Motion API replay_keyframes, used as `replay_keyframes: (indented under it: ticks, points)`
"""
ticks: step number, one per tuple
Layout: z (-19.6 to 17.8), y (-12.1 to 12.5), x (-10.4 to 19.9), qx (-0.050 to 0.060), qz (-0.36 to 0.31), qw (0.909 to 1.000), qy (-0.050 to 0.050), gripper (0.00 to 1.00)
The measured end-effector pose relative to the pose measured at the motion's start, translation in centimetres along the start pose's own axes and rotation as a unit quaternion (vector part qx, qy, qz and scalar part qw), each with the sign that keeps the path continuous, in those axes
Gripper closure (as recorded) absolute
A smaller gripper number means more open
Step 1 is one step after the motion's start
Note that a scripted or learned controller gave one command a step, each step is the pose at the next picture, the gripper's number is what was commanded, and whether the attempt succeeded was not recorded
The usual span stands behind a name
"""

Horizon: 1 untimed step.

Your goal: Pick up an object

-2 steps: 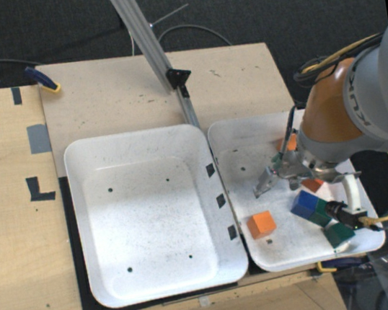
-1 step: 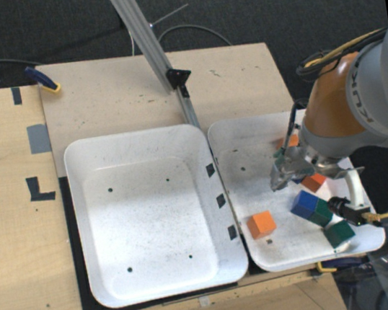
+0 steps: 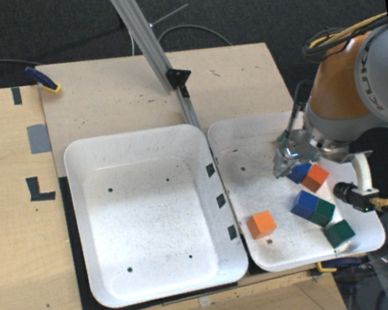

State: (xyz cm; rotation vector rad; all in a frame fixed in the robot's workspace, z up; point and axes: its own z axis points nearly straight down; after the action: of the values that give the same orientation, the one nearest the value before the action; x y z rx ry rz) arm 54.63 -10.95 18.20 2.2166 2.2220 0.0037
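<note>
The left bin (image 3: 144, 209), at nine o'clock of the scene's centre, is a shallow white tray with a lightly speckled floor and a few dark dots. From its twelve o'clock a grey metal pole (image 3: 141, 31) slants up to the top edge of the view, with a black clamp (image 3: 179, 78) where it meets the bench (image 3: 152, 77).

The right bin (image 3: 250, 142) touches the left one along their shared rim. An orange cube (image 3: 261, 224) sits alone near that bin's seven o'clock, well apart from the other blocks. At four o'clock of the bin's centre lies a cluster: a large blue cube (image 3: 305, 205) touches a dark green cube (image 3: 323, 212) at its four o'clock, and another green block (image 3: 338, 232) lies just beside them at five o'clock, near the bin's lower right corner. At twelve o'clock of the large blue cube are a smaller blue block (image 3: 299, 172) and an orange-red block (image 3: 315, 177), touching each other.

The gripper (image 3: 287, 158) hangs at two o'clock of the bin's centre, directly over the smaller blue block and just beside the orange-red one. Whether it is spread or closed cannot be told, and no block is seen gripped. The orange-banded arm (image 3: 348, 90) reaches in from three o'clock.
</note>
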Motion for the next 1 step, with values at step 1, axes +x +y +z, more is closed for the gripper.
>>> replay_keyframes:
  ticks: [1]
  points:
    - [-4.97,0.13,0.02,0.000,0.000,1.0000,0.000,1.00]
